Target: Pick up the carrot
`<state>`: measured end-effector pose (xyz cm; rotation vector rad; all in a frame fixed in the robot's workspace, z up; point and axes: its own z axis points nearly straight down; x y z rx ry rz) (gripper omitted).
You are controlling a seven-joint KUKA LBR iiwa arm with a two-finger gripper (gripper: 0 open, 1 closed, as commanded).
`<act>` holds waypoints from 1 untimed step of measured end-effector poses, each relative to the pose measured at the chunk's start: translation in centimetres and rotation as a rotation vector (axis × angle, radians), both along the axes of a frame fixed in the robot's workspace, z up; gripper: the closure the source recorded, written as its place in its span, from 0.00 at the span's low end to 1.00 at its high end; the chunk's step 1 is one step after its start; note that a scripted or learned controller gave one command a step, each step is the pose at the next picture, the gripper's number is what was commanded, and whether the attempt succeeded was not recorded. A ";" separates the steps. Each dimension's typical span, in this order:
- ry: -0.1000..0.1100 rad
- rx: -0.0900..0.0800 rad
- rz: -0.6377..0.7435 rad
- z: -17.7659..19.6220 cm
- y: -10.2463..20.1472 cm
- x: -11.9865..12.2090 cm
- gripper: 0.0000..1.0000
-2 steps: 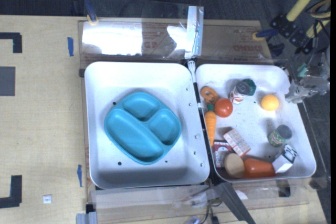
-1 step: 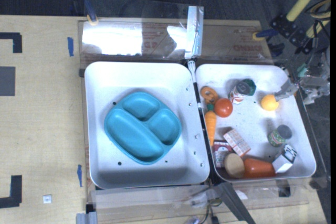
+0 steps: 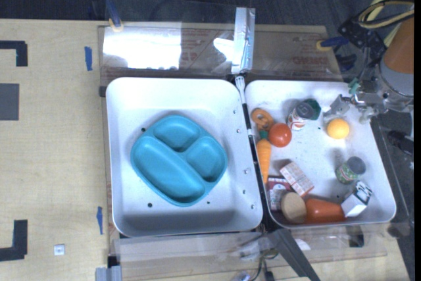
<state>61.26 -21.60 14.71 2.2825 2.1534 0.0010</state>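
Observation:
The carrot [image 3: 264, 158] is orange and tapered. It lies lengthwise along the left wall of the right bin [image 3: 385, 161], just below a red tomato [image 3: 279, 135]. My gripper [image 3: 353, 102] hangs over the bin's upper right corner, just above and right of a yellow ball [image 3: 338, 128]. It is well to the right of the carrot, and nothing shows in its grasp. The grey arm with its orange band [image 3: 398, 56] comes in from the right edge.
The right bin also holds an orange fruit piece [image 3: 261, 118], two small cans [image 3: 304, 110] [image 3: 350, 170], a red-and-white box [image 3: 297, 178], a tan roll [image 3: 293, 206], a red-orange sausage [image 3: 323, 209] and a black-and-white item [image 3: 360, 196]. The left bin [image 3: 125, 102] holds a blue divided plate [image 3: 179, 158].

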 end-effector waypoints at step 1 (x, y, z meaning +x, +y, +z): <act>-0.014 -0.003 -0.014 -0.5 -0.1 -0.1 0.00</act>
